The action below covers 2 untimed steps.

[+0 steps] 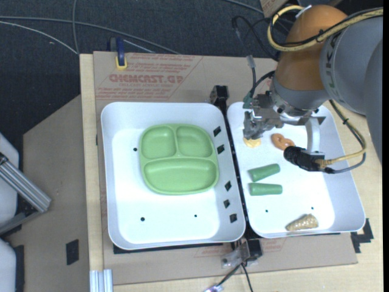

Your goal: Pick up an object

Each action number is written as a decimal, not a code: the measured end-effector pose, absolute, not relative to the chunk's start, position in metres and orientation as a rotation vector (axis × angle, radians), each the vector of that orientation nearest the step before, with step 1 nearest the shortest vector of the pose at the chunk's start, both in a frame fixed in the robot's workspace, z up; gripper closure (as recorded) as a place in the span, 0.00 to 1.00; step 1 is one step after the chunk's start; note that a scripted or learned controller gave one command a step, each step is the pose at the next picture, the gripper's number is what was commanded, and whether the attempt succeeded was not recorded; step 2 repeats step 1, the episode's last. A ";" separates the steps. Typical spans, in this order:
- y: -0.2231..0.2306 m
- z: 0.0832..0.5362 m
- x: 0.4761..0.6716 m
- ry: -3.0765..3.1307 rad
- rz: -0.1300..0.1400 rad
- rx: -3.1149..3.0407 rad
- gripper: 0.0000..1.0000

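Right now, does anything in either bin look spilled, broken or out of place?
Nothing stands out. The green divided plate lies flat in the left bin; the small items in the right bin lie separate and intact below the gripper.

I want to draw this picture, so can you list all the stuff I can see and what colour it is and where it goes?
divided plate: 1, light green, middle of the left bin
green pieces: 2, green, lying side by side in the middle of the right bin
yellow piece: 1, yellow, right bin, just under the claw
orange piece: 1, orange, right bin, right of the yellow one
tan piece: 1, tan, near corner of the right bin
bins: 2, white, side by side on the bench
clamp: 1, blue and yellow, far edge of the board
arm: 1, grey with orange band, from the right
claw: 1, dark, over the yellow piece
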<state>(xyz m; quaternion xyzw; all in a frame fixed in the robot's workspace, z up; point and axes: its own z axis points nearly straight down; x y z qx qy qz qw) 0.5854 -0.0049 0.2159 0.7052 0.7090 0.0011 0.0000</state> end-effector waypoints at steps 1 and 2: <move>0.052 0.214 0.611 2.228 0.005 2.214 1.00; 0.052 0.214 0.611 2.228 0.005 2.214 1.00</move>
